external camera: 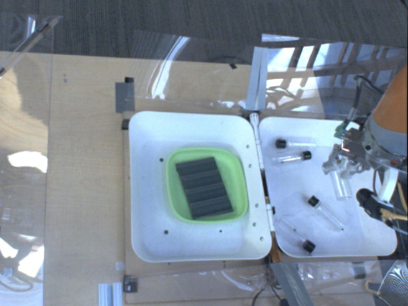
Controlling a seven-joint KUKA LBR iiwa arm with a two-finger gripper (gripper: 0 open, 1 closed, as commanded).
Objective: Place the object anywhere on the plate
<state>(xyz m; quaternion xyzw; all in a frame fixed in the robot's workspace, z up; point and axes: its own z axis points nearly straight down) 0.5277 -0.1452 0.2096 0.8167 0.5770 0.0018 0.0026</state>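
At centre-left of the frame I see the left white bin (pixel 146 190) holding a green plate (pixel 239 187) — a dark ribbed block (pixel 203 188) lies on it. Right of centre, the right bin (pixel 287 190) holds several clear vials with black caps (pixel 294 157), scattered apart. At the right edge, my gripper (pixel 343 171) hovers over this bin, a clear vial (pixel 341 185) beneath it; whether it grips anything, I cannot tell.

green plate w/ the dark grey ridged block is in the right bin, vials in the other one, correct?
Not quite: the green plate with the dark grey ridged block sits in the left bin, not the right. The vials lie in the right bin, as the camera view shows.
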